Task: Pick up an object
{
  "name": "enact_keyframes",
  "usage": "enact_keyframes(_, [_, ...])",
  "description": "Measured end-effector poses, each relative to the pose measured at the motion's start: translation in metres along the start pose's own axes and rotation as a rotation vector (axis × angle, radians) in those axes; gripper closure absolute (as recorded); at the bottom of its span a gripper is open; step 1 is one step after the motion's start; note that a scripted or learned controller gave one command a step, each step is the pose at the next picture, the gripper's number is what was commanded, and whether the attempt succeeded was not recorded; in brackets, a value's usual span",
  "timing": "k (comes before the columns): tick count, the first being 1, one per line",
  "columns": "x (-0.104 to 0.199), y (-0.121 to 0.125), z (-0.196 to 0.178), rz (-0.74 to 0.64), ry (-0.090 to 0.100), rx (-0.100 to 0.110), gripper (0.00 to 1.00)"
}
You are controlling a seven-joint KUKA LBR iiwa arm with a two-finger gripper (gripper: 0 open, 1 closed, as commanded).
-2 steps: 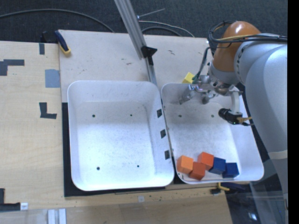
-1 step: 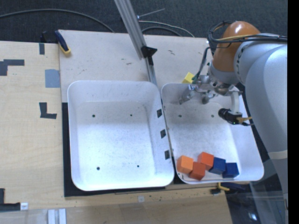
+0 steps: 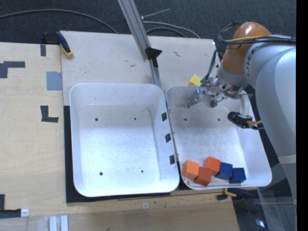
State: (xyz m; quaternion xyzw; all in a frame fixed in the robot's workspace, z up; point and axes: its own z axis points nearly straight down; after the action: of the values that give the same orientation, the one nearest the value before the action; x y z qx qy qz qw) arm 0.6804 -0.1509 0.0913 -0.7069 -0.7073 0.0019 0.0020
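Orange and blue wooden-looking blocks lay bunched in the near corner of the right bin [image 3: 207,134], and they were what I had to choose from. In the camera view, one orange block [image 3: 191,168] sat at the left of the bunch. A second orange block [image 3: 211,163] lay behind it and a third orange block [image 3: 204,176] in front. Two blue blocks [image 3: 224,169] closed the right end, touching or nearly touching each other.

My gripper [image 3: 206,96] hung over the far end of that same bin, well apart from the bunch. Nothing showed in it. Whether it stood wide or narrow I could not tell from this slant. A small yellow piece [image 3: 195,80] lay on the bench just beyond the bin's far rim, near me. The left bin [image 3: 120,134] held nothing I could pick.

I judged the blocks light and rigid, with flat faces that would take a firm squeeze without damage. Painted sides might be a little slick, so I wanted a square hold on two opposite faces, low on the body, not on a corner.

The crowding looked like the real trouble. The leftmost orange block had the most open side, toward the bin's left wall, so it seemed the best one to take. Coming down on a seam between neighbours would likely nudge them instead of catching one.
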Motion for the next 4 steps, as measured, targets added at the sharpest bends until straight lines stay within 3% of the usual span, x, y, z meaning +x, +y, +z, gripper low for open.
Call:
enact_keyframes(3, [0.012, 0.0, 0.0, 0.0, -0.002, -0.001, 0.0])
enact_keyframes(4, [-0.041, -0.05, 0.0, 0.005, -0.003, -0.001, 0.0])
